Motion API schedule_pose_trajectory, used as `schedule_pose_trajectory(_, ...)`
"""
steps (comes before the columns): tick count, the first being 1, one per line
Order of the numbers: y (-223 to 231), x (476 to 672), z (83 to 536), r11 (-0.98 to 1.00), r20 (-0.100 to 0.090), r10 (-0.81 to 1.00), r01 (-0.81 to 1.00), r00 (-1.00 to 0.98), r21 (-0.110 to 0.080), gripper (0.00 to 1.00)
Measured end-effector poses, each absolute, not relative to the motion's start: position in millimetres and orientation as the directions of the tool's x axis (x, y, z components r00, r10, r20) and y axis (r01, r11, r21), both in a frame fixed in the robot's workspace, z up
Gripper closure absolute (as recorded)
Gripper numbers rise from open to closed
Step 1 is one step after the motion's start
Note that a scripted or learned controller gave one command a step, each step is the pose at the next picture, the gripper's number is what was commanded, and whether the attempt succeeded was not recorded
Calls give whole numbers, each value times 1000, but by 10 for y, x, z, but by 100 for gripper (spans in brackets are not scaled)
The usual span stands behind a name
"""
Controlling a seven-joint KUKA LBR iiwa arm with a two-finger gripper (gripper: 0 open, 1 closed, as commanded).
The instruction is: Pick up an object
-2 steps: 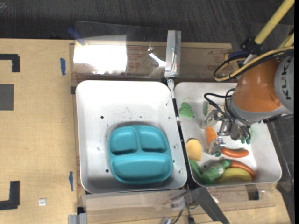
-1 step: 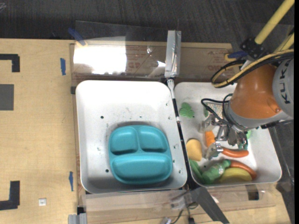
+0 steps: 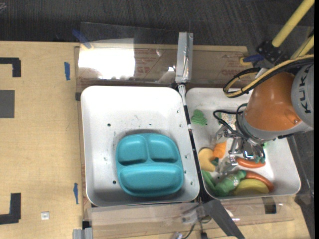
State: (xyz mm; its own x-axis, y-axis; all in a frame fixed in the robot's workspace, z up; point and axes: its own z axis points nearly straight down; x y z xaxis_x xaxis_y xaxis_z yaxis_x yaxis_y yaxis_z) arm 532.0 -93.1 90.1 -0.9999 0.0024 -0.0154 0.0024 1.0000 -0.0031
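Tool (image 3: pixel 230 159) hangs low over the right bin (image 3: pixel 289 176), among toy food; how far it is parted, and whether it grips anything, I cannot tell. Just beside it lie an orange piece (image 3: pixel 219 150), a yellow piece (image 3: pixel 206 159), a green piece (image 3: pixel 225 183) and a banana (image 3: pixel 253 185). Well off, the left bin (image 3: pixel 99 113) holds a teal tray (image 3: pixel 148 163).
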Motion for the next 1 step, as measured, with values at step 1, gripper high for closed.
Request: schedule_pose_trajectory(1,-951,5141,900,991,-17,131,131,-991,2,0)
